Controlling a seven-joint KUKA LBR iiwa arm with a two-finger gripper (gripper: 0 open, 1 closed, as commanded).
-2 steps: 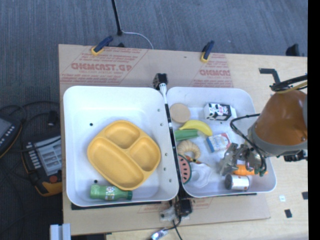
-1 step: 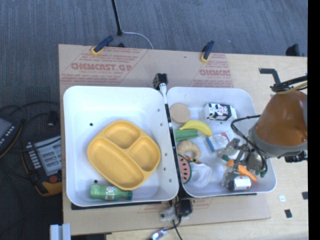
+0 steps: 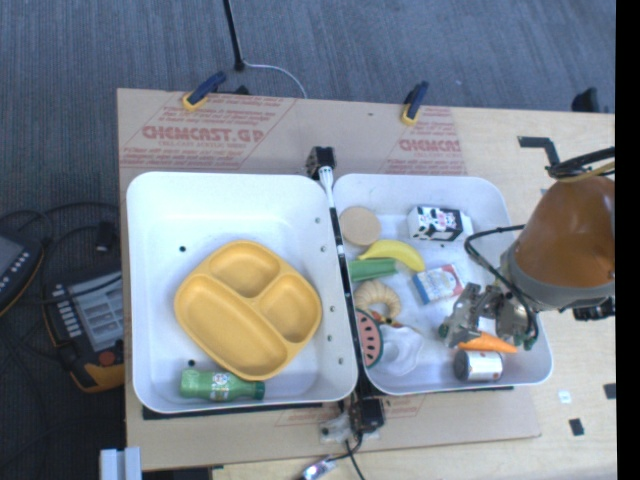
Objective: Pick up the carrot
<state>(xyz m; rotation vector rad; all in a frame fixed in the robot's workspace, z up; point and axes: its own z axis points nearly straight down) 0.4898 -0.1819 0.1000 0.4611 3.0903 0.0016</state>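
Observation:
The carrot (image 3: 488, 344) is small and orange and lies near the front right corner of the right bin (image 3: 490, 190). A white can (image 3: 480, 365) sits just in front of it. My gripper (image 3: 483, 318) hangs low over the bin, right above the carrot's back edge, at the end of the orange-banded wrist (image 3: 568, 238) that reaches in from the right. Whether it touches the carrot is not clear from this angle.
The right bin also holds a banana (image 3: 392, 255), a tan disc (image 3: 360, 226), a cow-print carton (image 3: 437, 223), a blue-white packet (image 3: 437, 285), a croissant (image 3: 377, 298) and a watermelon slice (image 3: 370, 336). The left bin holds a yellow divided plate (image 3: 250, 308) and a green bottle (image 3: 222, 385).

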